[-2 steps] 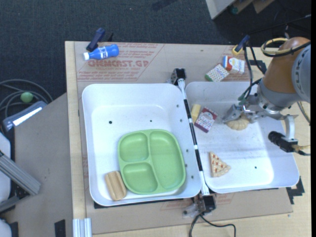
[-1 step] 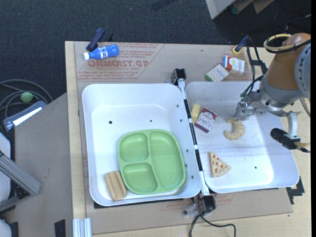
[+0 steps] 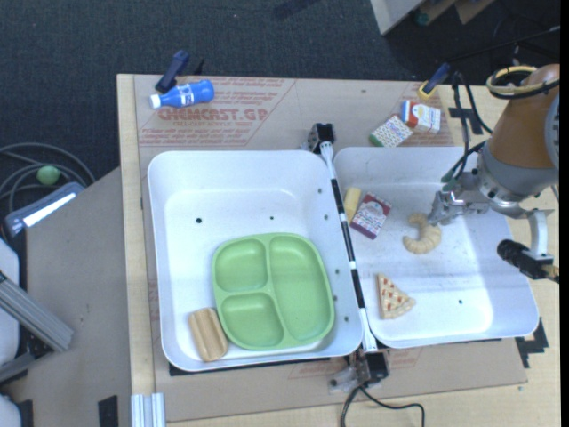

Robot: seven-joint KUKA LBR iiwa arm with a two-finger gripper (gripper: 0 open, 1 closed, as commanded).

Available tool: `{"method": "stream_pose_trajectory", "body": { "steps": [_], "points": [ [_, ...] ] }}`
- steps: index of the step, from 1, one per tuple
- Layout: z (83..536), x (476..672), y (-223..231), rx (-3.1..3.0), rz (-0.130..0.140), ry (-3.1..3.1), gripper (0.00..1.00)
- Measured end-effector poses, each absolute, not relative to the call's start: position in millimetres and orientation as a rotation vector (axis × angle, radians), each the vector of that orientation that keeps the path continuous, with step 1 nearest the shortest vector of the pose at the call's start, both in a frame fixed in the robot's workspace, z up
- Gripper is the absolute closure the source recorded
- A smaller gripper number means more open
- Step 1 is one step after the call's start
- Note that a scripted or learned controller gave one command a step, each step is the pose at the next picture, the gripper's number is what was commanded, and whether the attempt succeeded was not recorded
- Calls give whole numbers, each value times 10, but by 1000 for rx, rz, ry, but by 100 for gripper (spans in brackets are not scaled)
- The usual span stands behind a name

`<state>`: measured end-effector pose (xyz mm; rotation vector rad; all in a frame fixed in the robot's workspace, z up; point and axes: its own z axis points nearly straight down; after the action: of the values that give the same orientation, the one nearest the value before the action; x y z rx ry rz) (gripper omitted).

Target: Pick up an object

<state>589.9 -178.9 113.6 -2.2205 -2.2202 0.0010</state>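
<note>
Gripper (image 3: 442,210) stood low inside the right bin (image 3: 507,318), at the end of the arm (image 3: 520,136) that reached in from the right, and hung just above and to the right of the croissant (image 3: 421,237). Whether it was open or closed could not be told from the slanted overhead view, and nothing was seen held by it. Its position directly beside the croissant suggested that this piece was the object aimed at, and the low wrist was consistent with a descent for a grasp, though this is a judgement only.

Right bin contents: the croissant near the centre, lying flat on the floor; a pizza slice (image 3: 394,296) nearer the front, well apart from the gripper; a dark red packet (image 3: 370,216) and a yellow wedge (image 3: 352,205) close together against the dividing wall.

Left bin (image 3: 178,203) contents: a green divided tray (image 3: 271,290) with bare compartments, and a tan bread piece (image 3: 207,334) just beside the tray's front left corner.

Outside the bins, on the bench (image 3: 267,114): a blue and white bottle (image 3: 182,93) at the rear left, and two small cartons (image 3: 404,124) behind the right bin.
</note>
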Motion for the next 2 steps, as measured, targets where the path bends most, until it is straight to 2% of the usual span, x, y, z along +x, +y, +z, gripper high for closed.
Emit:
{"method": "stream_pose_trajectory", "body": {
  "steps": [1, 2],
  "points": [
    [1134, 5898, -1789, -2220, 1, -2220, 0],
    [841, 5768, -1596, -2219, 1, -2220, 0]
  ]
}}
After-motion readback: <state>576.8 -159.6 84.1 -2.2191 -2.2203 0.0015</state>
